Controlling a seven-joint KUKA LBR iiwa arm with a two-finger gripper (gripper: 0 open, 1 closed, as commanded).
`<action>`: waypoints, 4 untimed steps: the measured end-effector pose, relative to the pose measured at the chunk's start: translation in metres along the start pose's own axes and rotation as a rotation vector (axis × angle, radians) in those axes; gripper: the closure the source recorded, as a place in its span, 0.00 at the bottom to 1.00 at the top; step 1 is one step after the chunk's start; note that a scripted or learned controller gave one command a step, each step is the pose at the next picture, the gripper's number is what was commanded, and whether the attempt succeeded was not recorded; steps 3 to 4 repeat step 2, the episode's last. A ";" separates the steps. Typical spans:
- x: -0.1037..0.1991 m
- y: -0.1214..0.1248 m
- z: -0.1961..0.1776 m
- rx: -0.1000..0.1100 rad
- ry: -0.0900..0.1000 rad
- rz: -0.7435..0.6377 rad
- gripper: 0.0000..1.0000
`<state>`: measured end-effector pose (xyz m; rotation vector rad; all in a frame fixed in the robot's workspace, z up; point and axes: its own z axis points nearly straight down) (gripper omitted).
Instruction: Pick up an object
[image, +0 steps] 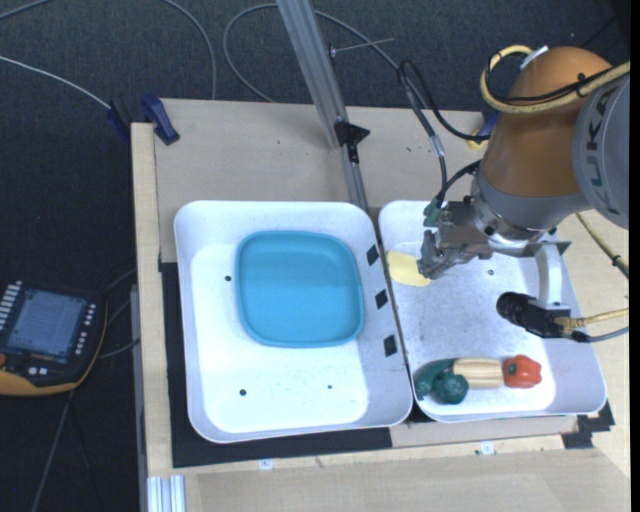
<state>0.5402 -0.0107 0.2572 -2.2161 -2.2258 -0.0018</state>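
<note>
A: Starting at the far left, what is there?

B: A black-and-orange handheld control pendant (45, 335) with a lit screen lies on the dark floor beside the wooden desk (250, 140); its screen text is too small to read. Next comes the left white shallow plastic bin (200, 390), holding a square blue plastic tray (298, 288).

A: Any writing on the arm?

B: Dark letters on the grey link at the right edge (partly cut off) look like "UK".

A: And the right side?

B: The right white shallow bin (575, 385) holds a flat pale-yellow piece (404, 267) at its left wall. The end effector (436, 262) sits just right of it, touching or overlapping its edge; I cannot tell how it stands. Well below, along the near wall, lie a dark green rounded toy (441, 384), a tan cylindrical piece (478, 373) and a red rounded toy (521, 371), in a row.
</note>
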 end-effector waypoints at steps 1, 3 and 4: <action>0.051 -0.007 -0.002 0.000 0.000 -0.001 1.00; 0.106 -0.014 0.007 0.001 0.000 -0.001 1.00; 0.106 -0.014 0.007 0.001 0.000 -0.001 1.00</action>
